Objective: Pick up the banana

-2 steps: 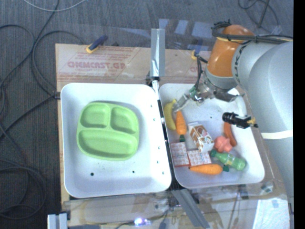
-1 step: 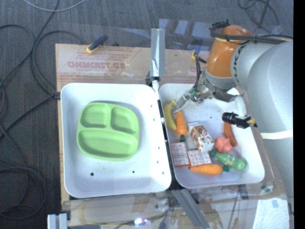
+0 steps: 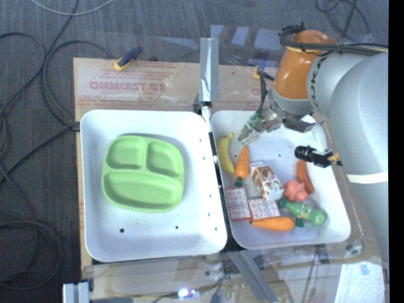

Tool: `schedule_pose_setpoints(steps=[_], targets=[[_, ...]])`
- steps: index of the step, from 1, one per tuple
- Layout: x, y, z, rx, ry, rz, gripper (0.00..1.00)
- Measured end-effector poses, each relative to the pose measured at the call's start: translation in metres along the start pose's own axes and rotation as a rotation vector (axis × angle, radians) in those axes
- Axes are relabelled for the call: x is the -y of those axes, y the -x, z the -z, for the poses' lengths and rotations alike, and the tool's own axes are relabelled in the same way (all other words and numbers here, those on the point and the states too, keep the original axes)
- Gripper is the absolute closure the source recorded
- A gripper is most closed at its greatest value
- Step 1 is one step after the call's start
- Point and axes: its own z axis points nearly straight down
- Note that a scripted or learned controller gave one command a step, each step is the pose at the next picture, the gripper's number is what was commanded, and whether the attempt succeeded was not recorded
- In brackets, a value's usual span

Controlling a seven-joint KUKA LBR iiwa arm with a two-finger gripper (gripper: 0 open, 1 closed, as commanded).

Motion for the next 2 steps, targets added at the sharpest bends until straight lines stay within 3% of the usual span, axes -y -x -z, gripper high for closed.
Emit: schedule_pose_setpoints(steps=[1,2], targets=[[0.001,-0.001,-0.001,-0.003,-0.004,0.001,0.00],[0.001,-0.003,0.044,-0.016,-0.009,-0.129,0.00]])
